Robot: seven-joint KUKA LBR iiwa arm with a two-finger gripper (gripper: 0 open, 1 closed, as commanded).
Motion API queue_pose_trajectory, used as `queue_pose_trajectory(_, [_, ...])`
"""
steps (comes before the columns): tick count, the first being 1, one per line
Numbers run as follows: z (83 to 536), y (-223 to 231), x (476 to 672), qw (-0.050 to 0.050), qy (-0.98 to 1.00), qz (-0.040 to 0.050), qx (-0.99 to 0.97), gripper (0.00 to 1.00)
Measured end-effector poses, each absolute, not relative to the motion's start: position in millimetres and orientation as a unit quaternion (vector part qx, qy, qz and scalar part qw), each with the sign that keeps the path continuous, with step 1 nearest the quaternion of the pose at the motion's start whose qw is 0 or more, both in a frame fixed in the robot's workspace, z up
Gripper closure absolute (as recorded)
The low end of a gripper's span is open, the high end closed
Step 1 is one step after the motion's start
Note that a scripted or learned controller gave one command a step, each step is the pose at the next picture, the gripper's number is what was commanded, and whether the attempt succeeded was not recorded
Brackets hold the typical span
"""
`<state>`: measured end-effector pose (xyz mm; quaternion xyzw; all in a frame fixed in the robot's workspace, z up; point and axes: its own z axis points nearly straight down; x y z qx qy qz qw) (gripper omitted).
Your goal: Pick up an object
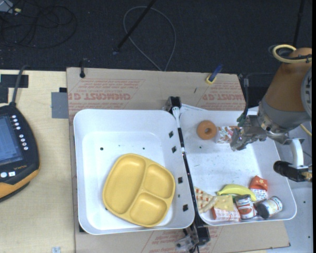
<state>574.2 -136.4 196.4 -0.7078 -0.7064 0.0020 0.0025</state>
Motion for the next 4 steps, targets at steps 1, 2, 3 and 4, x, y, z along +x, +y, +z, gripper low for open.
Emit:
queue_pose_trajectory(1, [221,-89,591.0,0.002,-0.709,0.0002,-0.705,1.00])
queue_pose_trajectory(2, [220,-92,589.9,0.002,-0.708,0.0018,-0.706,0.00])
queue_pose_trajectory(3, [98,-146,485.5,0.009,-0.704,0.0068,-0.710,0.00])
queue_pose_trajectory(4, [113,-145,492.0,0.006,-0.704,0.0025,-0.710,1.00])
